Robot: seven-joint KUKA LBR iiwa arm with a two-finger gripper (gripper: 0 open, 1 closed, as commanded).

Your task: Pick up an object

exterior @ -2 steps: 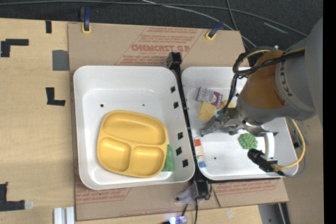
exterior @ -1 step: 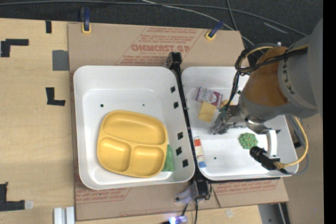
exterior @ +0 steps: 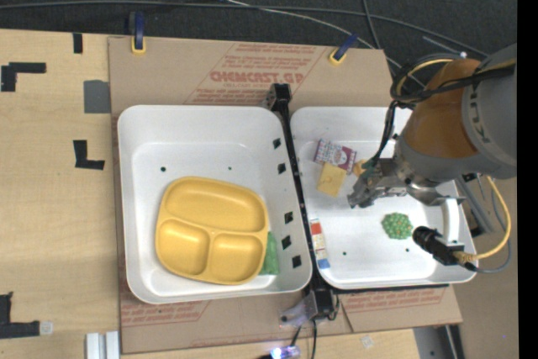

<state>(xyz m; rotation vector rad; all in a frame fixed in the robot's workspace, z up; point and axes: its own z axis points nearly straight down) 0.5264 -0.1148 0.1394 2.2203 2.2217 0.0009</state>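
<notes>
We list 2 white bins. Left bin (exterior: pixel 134 139): 1 yellow divided tray (exterior: pixel 212 229), a green item (exterior: pixel 271 255) tucked at its right edge. Right bin (exterior: pixel 370 275), near to far: 1 slim tube (exterior: pixel 318 238) along the left wall, 1 green bumpy ball (exterior: pixel 397 224), 1 yellow block (exterior: pixel 332 179), 1 purple packet (exterior: pixel 334 153). Gripper (exterior: pixel 365 191) sits low between block and ball; we cannot tell its opening or any hold.

Cardboard sheet (exterior: pixel 252 71) under bins: red print "CHEMCAST GP", upper edge, legible; smaller red lines below it illegible. Purple packet (exterior: pixel 334 153) in right bin: print too small to read. No other legible text.
</notes>
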